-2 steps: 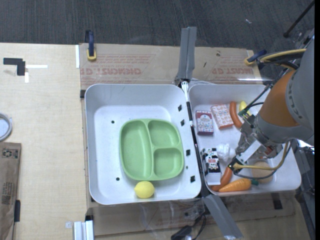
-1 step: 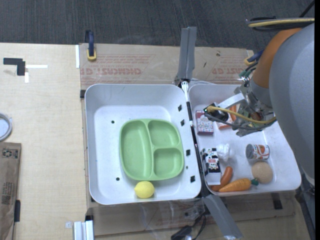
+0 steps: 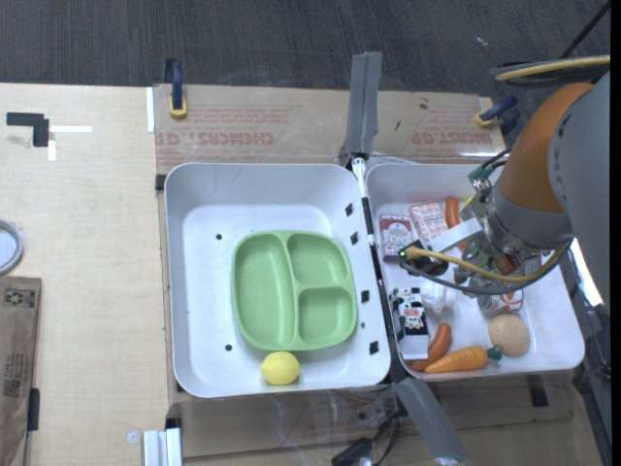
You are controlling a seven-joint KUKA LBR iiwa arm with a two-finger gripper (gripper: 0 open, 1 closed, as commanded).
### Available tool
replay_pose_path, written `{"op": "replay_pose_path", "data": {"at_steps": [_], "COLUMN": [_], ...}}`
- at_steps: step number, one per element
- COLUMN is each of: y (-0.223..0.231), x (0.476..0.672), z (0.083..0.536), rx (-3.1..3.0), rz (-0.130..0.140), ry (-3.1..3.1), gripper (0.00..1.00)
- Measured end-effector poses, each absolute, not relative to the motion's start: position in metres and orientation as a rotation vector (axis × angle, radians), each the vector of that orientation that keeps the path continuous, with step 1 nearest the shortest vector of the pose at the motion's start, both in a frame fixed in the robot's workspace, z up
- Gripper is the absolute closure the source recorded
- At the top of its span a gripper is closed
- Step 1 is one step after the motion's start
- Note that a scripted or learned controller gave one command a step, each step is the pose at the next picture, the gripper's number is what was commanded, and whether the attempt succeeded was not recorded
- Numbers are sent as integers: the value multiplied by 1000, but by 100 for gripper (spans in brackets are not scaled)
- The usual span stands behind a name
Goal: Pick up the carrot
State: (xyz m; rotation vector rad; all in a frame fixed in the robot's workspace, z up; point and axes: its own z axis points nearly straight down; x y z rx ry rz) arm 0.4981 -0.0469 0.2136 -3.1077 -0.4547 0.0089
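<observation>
The long orange carrot with a green tip (image 3: 458, 359) lies at the near edge of the right white bin (image 3: 568, 352). A small red sausage (image 3: 440, 339) touches its left end, and a tan egg (image 3: 507, 335) sits just beside its right end. The gripper (image 3: 475, 265) hangs above the middle of this bin. I cannot tell how it is set. With 2 close neighbours, it could grab or bump the wrong thing, or hit the bin wall.
</observation>
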Motion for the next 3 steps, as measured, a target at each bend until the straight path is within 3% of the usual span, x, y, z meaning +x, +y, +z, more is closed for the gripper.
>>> {"op": "replay_pose_path", "data": {"at_steps": [1,2,3], "y": [14,14,-57], "x": [478,477,484], "z": [232,232,190], "rx": [-3125,-3125,-3113], "rz": [7,7,11], "ry": [-319,-319,-417], "gripper": [100,0,0]}}
